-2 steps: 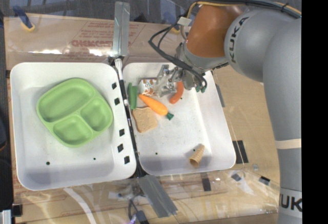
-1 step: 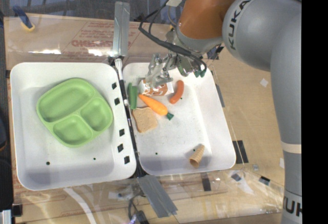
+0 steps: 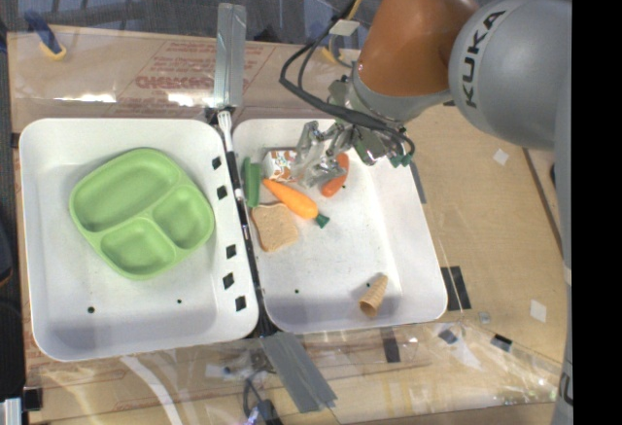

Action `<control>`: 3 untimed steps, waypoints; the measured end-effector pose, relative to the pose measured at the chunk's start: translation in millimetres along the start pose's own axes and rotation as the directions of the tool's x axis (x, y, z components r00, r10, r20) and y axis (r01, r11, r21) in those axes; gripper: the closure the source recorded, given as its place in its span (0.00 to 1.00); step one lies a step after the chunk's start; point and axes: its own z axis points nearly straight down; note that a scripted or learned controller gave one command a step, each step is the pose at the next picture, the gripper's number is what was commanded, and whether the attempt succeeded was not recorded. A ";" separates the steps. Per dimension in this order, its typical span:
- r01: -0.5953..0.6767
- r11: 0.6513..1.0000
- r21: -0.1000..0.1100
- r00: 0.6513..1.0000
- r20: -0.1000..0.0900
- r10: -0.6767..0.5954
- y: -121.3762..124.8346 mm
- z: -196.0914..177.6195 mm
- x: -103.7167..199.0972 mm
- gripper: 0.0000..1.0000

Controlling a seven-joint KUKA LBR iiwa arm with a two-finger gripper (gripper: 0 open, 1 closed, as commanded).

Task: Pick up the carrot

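Gripper (image 3: 321,160) lowered into the right bin (image 3: 408,258), its grip state not to be told, carrot (image 3: 292,199) lain just below-left of it, beside the bread slice (image 3: 276,229), small orange piece (image 3: 333,186) seen just beneath it, green plate (image 3: 142,210) set far left.

A green plate (image 3: 142,211) with three sections sits in the left white bin (image 3: 58,316). In the right white bin (image 3: 408,287) a slice of bread (image 3: 276,228) lies near the left wall, with a green bean (image 3: 253,182) just above it. A small ice cream cone (image 3: 374,295) lies near the front edge.
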 end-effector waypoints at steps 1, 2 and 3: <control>0.426 0.905 0.000 0.905 0.001 -0.426 -0.1 -9.0 -3.0 1.00; 0.355 0.935 -0.008 0.935 -0.005 -0.355 14.9 100.5 54.3 1.00; 0.072 0.997 0.001 0.997 0.005 -0.072 92.4 0.5 45.7 1.00</control>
